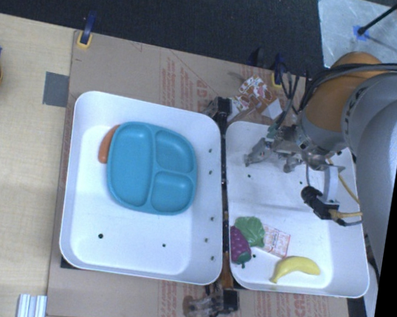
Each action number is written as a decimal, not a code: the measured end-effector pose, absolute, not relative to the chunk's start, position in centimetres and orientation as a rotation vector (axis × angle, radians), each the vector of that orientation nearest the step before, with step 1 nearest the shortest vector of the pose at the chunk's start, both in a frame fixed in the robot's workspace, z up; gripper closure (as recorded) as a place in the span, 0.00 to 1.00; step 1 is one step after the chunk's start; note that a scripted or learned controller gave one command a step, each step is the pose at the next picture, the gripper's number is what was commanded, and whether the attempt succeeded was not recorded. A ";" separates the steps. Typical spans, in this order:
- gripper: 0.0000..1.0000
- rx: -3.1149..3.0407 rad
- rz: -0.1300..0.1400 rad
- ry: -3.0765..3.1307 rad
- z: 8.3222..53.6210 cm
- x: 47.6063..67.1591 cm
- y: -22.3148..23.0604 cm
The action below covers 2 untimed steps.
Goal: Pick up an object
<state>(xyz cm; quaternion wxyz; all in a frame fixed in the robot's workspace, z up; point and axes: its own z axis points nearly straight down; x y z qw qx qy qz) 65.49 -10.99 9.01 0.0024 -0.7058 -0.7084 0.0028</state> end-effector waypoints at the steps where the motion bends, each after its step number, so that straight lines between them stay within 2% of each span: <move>1: 0.00 -2.213 0.005 -2.224 10.1 51.1 -10.1; 2: 0.00 -2.218 0.002 -2.225 11.0 60.2 -14.5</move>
